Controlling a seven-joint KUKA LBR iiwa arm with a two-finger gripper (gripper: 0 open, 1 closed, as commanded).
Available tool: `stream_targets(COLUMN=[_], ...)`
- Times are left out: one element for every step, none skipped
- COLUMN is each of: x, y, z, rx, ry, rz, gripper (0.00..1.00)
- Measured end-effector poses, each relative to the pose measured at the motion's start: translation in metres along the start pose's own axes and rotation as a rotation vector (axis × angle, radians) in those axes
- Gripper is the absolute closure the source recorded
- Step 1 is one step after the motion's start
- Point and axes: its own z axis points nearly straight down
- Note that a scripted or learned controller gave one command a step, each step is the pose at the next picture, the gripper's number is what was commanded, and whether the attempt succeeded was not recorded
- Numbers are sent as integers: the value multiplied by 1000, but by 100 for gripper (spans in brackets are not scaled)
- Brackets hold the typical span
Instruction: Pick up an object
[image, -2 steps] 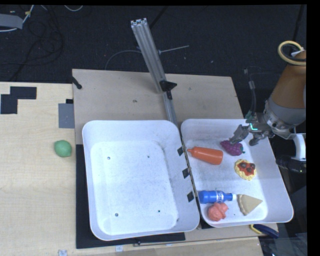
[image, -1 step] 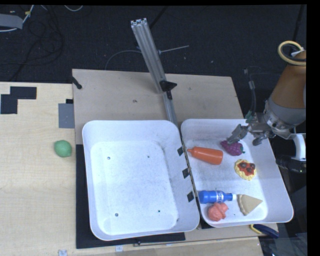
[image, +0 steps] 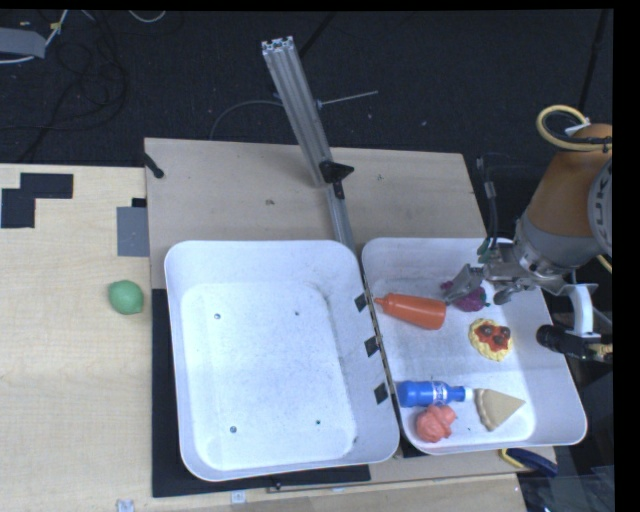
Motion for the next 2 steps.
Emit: stream_targets(x=[3,3], y=[-3,-4], z=[29,32], rx=[-13,-10], ry=[-3,-2], rz=[0,1], gripper=[0,0])
